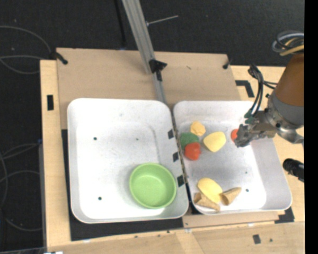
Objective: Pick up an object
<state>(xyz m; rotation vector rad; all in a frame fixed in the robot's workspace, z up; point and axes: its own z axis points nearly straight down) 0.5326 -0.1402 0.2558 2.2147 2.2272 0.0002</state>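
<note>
My gripper [244, 137] hangs over the right bin [270, 194], near its right-middle part. A small red object [234, 135] peeks out at the gripper's left side, touching or just beside it. Further left lie a yellow lemon-like piece [214, 141], a small yellow-orange piece [197, 128], a green piece [188, 138] and a red tomato-like piece [192, 151]. Near the front of the bin rest a yellow banana-like piece [209, 188] and two tan cone-shaped pieces [230, 196].
The left bin [95, 126] holds a green bowl [152, 185] at its front right. A metal pole [140, 30] slants up from between the bins. The arm's orange band [292, 83] is at the right edge, with cables beside it.
</note>
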